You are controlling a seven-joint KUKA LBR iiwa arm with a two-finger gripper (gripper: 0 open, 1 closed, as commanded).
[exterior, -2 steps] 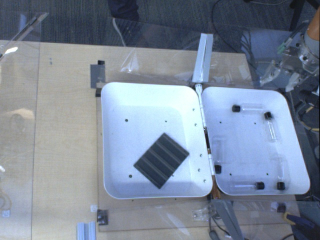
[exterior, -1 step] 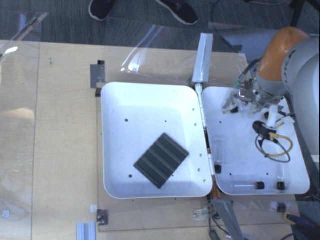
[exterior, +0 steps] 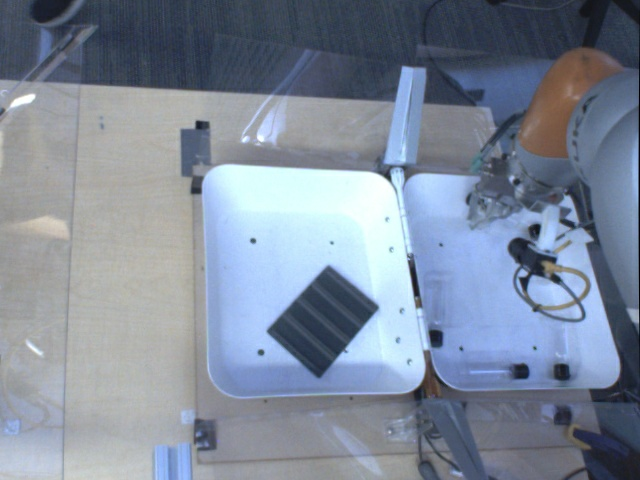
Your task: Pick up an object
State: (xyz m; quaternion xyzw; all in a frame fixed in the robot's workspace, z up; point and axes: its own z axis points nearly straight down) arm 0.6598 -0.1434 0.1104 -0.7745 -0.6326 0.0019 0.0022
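A dark grey ribbed rectangular pad (exterior: 323, 320) lies flat and turned diagonally in the front half of the left bin (exterior: 230, 268). My gripper (exterior: 490, 204) hangs over the back part of the right bin (exterior: 450, 338), below the orange band (exterior: 560, 103) of the arm. It is far to the right of the pad, across the divider between the bins. Nothing shows in its grasp.
A looped black and yellow cable (exterior: 548, 278) trails from the wrist over the right bin. Two small black pieces (exterior: 520, 371) and a clear stick (exterior: 488, 372) lie along that bin's front wall. A metal bar (exterior: 406, 116) stands behind the bins.
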